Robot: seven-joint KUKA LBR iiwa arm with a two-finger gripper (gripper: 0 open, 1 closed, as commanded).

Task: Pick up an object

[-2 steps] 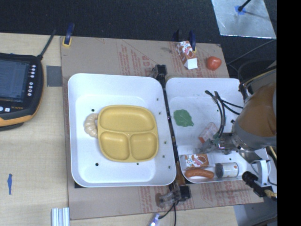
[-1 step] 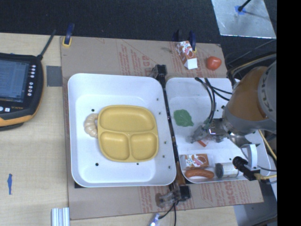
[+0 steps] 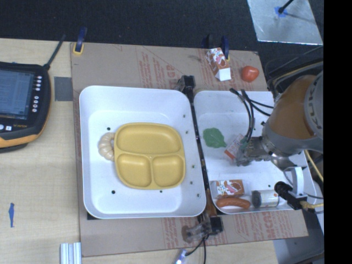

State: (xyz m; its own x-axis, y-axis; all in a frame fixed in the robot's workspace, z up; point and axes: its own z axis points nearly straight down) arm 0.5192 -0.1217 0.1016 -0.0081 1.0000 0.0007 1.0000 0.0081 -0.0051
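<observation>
1. The gripper (image 3: 240, 154) sits low in the right bin (image 3: 220, 100), at a small packet (image 3: 235, 147) with red print near the bin's middle; the fingers are hidden among the wrist hardware and cables, so I cannot tell whether they are apart or closed, nor whether the packet is between them.
2. The packet looks light, thin and crinkly; it would likely buckle or slip under a pinch, so a hold across its narrow width seems best.
3. Just to its left lies a green leaf-shaped piece (image 3: 214, 137), flat and probably soft; hard to get fingers under.
4. Along the bin's near edge lie a carton (image 3: 229, 187), a sausage (image 3: 233, 203) and a small can (image 3: 264, 198); the can looks rigid and round, likely to roll; the sausage offers a firm grip across its middle.
5. The left bin (image 3: 96, 106) holds a yellow divided tray (image 3: 148, 154); broad and awkward for two fingers.
</observation>
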